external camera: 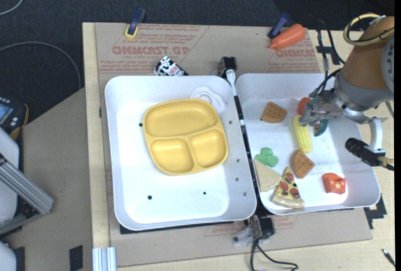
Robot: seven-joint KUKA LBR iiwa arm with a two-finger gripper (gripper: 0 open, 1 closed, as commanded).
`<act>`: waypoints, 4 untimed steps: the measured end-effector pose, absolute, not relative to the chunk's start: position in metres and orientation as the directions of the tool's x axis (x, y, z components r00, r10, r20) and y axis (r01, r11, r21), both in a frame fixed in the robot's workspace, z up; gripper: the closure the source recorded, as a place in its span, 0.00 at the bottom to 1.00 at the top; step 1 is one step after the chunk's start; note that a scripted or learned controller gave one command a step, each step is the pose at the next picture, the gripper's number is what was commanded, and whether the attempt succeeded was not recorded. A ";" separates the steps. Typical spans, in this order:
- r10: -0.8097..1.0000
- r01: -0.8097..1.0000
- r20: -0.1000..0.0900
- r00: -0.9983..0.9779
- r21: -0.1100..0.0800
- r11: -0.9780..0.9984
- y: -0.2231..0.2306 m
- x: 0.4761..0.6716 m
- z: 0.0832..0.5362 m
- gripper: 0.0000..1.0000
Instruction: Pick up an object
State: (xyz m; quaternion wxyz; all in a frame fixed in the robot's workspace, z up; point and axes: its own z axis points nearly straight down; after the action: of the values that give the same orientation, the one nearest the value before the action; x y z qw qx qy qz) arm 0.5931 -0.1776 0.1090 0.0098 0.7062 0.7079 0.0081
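Yellow corn cob (pixel 302 133), short and ribbed, upright in the right bin (pixel 369 191) under the hand (pixel 311 116), grip state unclear.

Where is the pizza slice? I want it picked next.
The pizza slice lies at the right bin's near edge, beside the green piece and below the waffle.

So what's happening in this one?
The arm's gripper is down in the right bin, among toy food, at the top of the corn cob. Whether it has hold of anything is unclear. Nearby lie a pizza slice, two waffle pieces and a red piece. The left bin holds a yellow divided plate.
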 end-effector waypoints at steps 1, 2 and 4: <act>1.000 1.000 -0.004 0.000 0.007 0.000 -0.184 0.594 0.154 1.00; 1.000 1.000 -0.003 -0.001 0.007 0.001 -0.183 0.596 0.198 1.00; 1.000 1.000 0.000 -0.006 0.004 0.006 -0.129 0.602 0.237 1.00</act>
State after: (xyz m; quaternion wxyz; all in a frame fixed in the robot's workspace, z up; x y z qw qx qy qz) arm 0.6021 -0.1287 0.2370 0.0014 0.7048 0.7094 0.0016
